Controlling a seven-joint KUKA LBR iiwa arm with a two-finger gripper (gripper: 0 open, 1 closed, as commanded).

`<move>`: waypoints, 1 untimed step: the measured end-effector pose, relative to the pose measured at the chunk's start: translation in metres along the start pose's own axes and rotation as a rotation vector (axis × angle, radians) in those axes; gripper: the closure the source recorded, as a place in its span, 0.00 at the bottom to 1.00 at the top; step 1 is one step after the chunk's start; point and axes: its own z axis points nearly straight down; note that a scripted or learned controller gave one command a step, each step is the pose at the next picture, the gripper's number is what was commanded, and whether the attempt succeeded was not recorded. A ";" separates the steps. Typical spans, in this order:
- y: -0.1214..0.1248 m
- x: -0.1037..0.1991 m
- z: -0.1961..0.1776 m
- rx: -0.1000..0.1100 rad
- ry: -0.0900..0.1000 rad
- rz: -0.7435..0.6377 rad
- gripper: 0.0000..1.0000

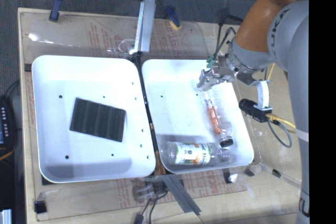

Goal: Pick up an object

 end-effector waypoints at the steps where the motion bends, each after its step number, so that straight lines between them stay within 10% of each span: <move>1: 0.040 -0.021 -0.082 -0.004 -0.001 0.109 0.00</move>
